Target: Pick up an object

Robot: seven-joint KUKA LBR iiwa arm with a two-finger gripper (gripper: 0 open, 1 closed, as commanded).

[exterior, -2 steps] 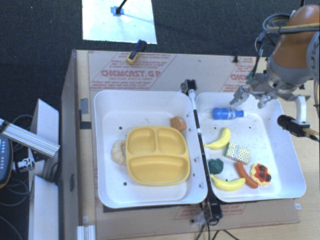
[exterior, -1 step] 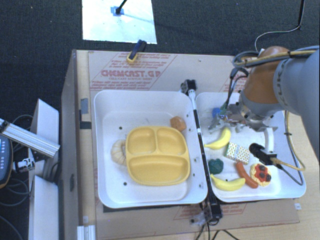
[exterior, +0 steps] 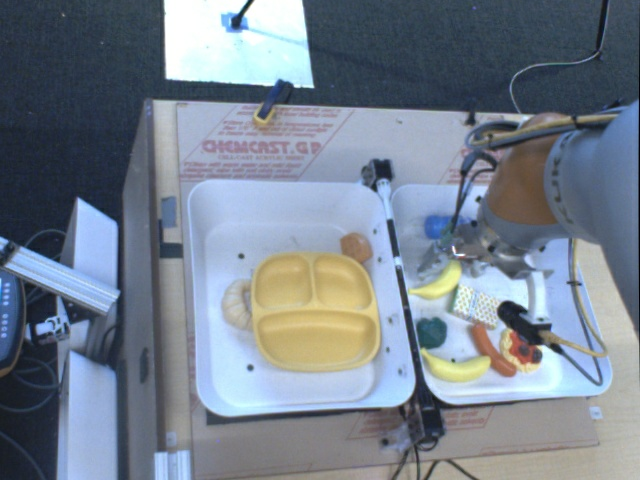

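I ran the claw (exterior: 447, 260) low in the right bin (exterior: 590, 303), poised at the upper banana (exterior: 437, 285) w/ its tip touching, prob. to pick it, but couldn't tell whether it was apart or together.

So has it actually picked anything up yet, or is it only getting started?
Nothing looks lifted yet. The gripper is down in the right bin, right at the upper banana, which lies on the bin floor. Whether it has a hold is unclear. The lift itself remains; the yellow tray sits untouched in the left bin.
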